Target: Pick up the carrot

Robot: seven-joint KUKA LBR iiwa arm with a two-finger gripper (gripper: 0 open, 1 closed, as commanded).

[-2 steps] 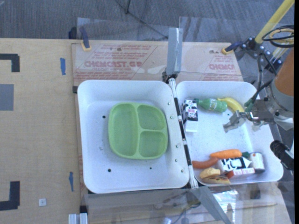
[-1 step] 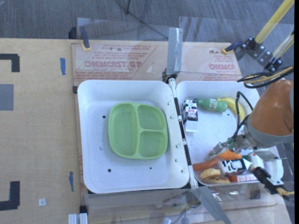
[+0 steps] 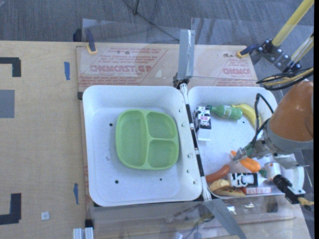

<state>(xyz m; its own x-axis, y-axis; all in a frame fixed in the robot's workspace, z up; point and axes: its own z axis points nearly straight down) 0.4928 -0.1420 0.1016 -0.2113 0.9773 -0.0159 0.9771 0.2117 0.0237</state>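
Note:
The carrot (image 3: 250, 165) is a short orange piece lying in the right bin (image 3: 219, 143), near its front right part. My gripper (image 3: 245, 155) hangs right over the carrot's left end, reaching in from the right beneath the arm's orange band (image 3: 298, 114). Part of the carrot is covered by the gripper's body, and I cannot make out whether it is touching the carrot. A small orange bit (image 3: 233, 154) shows just left of the gripper.
A reddish sausage (image 3: 218, 174), a black-and-white box (image 3: 244, 179) and a yellowish item (image 3: 222, 185) crowd the right bin's front. A green bottle (image 3: 225, 111), a banana (image 3: 247, 112) and a small carton (image 3: 203, 118) lie at its back. The left bin (image 3: 99, 183) holds a green divided plate (image 3: 147, 139).

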